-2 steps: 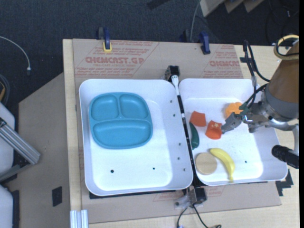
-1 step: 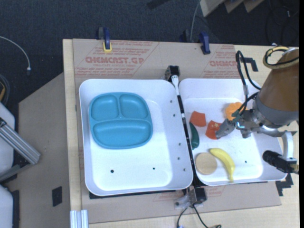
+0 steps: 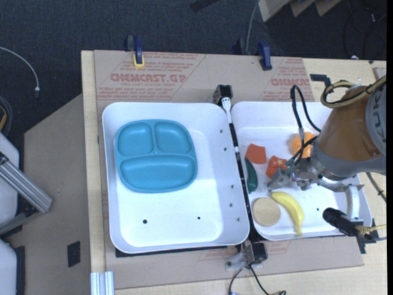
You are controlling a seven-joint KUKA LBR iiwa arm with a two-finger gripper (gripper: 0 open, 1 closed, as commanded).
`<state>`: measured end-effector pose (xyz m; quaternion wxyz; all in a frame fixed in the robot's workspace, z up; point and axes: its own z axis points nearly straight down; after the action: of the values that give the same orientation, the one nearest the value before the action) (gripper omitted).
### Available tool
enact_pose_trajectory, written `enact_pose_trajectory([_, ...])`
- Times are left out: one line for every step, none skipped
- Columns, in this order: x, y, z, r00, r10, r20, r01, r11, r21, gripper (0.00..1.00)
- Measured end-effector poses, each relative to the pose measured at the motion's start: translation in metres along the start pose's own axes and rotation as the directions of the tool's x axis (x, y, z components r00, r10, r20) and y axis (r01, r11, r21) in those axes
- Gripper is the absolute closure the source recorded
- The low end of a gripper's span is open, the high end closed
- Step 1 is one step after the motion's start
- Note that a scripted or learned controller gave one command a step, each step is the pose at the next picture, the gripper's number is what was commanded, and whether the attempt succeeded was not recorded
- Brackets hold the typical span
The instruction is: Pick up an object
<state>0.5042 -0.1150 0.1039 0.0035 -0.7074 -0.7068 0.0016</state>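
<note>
While your gripper (image 3: 284, 178) hovered low in the right bin (image 3: 270, 123), I couldn't tell its state; the banana (image 3: 291, 208) lay just below it, beside a tan disc (image 3: 266, 212).

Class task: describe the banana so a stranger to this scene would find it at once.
Find the right-hand white bin, then its near edge. The banana lies there beside a tan disc. It is the sole long, curved yellow item; its neighbour is round and pale.
</note>
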Motion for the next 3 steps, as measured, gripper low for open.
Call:
enact_pose_trajectory([0.001,0.000,0.020,1.000,-0.001,0.001,0.001,1.000,-0.003,0.00])
enact_pose_trajectory([0.000,0.000,0.009,1.000,0.000,0.002,0.000,1.000,-0.008,1.00])
enact_pose_trajectory([0.009,-0.004,-0.038,1.000,-0.002,0.004,0.002,1.000,-0.009,1.00])
